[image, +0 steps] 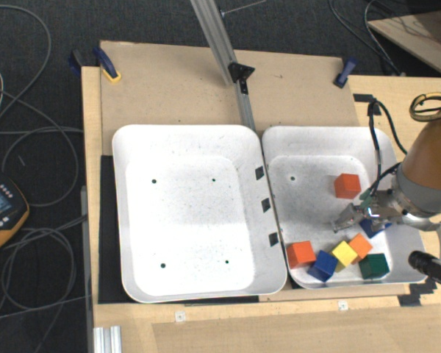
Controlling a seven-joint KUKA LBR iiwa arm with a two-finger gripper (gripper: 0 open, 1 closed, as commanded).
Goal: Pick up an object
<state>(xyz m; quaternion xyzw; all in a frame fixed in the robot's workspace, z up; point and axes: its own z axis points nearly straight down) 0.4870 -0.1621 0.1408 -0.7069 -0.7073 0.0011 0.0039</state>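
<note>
No brand, label or legible writing anywhere. Wooden counter (294, 98) on dark grey carpet, loose cables looping over the floor at the left beside a handheld pendant with a lit screen (1, 212). Blue clamps at the counter's back corners, one at the left (106, 63), one at the right (345, 72). Slanted aluminium strut (217, 31) coming down from the top to the seam between the two bins.

Left bin (128, 145) white and speckled. Right bin (309, 134) holding the blocks: lone orange cube (346, 185) near the middle, well apart from the cluster along the front wall. In that cluster, orange block (301, 253) at the left, then blue block (324, 265), yellow block (344, 253), another orange block (361, 245) and green block (373, 266), packed close or touching. Small blue piece (370, 226) just beneath the arm's tip.

Arm entering from the right, orange band (430, 157) over grey wrist, tilted down and leftward into the right bin. Jaws (353, 218) low between the lone orange cube and the cluster; released or clenched, cannot tell. Nothing seen gripped between them.
</note>
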